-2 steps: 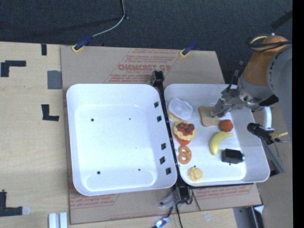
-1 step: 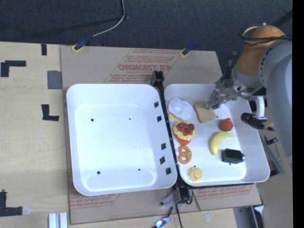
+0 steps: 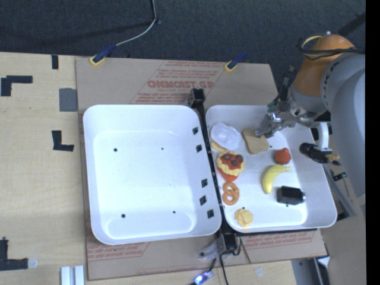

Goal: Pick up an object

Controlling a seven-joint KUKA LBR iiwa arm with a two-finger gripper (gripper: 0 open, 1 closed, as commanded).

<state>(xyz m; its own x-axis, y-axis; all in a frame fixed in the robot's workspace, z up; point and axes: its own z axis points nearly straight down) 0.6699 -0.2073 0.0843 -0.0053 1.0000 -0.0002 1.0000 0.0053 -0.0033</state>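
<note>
The right bin (image 3: pixel 314 218) holds several toy foods. A tan bread slice (image 3: pixel 256 142) lies near its back, with a white lump (image 3: pixel 225 136) to its left. A small pizza-like piece (image 3: pixel 231 164), a pretzel (image 3: pixel 230 192) and a yellow pastry (image 3: pixel 243 217) line the bin's left side. A red tomato (image 3: pixel 282 155), a banana (image 3: pixel 272 177) and a black block (image 3: pixel 290 195) sit to the right. My gripper (image 3: pixel 265 127) hangs just above the bread slice's far right corner. Nothing shows between its fingers.
The left bin (image 3: pixel 142 171) sits beside the right one on a cardboard sheet (image 3: pixel 178 82). Black clips (image 3: pixel 196 97) join the bins along their shared wall. A cable (image 3: pixel 142 28) runs across the dark floor behind. My arm's orange band (image 3: pixel 317 64) stands over the right bin's back corner.
</note>
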